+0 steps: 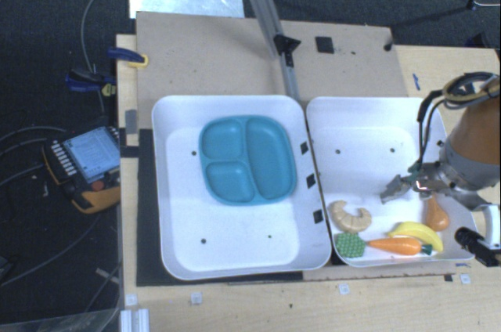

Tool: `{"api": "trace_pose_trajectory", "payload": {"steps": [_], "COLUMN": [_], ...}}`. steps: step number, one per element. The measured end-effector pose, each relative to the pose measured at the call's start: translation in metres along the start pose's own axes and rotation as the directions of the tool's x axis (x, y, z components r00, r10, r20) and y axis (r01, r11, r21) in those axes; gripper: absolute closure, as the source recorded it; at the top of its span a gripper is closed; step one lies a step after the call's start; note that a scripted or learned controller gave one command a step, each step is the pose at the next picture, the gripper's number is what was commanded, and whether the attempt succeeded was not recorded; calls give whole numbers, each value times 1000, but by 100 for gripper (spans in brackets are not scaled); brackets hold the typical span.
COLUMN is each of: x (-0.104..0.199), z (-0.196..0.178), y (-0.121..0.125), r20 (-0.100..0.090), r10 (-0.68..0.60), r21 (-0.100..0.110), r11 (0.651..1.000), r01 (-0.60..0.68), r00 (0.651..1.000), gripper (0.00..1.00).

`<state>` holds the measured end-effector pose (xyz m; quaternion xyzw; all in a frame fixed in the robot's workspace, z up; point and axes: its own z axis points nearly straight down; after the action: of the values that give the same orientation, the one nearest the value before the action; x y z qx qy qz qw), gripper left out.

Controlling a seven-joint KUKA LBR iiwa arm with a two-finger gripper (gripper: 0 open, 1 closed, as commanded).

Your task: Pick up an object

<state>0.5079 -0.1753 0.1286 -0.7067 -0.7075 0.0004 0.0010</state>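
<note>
Two white bins (235,264), one blue divided plate (247,159), one croissant (351,216), banana (417,232), carrot (396,246), gripper (407,187) low over right bin, grip state unclear.

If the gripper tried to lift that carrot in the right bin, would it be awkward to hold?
Probably a bit. The carrot looks smooth and tapered, so it may slip toward its thin end. Being round, it could roll if nudged, though the banana lying against it might stop that. It looks like rigid toy plastic, likely light.
</note>
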Motion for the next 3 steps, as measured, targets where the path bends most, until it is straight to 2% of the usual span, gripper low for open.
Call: {"api": "trace_pose_trajectory", "payload": {"steps": [1, 3], "x": [-1, -2], "z": [-13, -131], "y": [2, 2], "r20": [2, 4], "r10": [0, -4], "r21": [-6, -10], "r11": [1000, 1000], "r01": [0, 4], "r00": [1000, 1000], "gripper": [100, 100]}}
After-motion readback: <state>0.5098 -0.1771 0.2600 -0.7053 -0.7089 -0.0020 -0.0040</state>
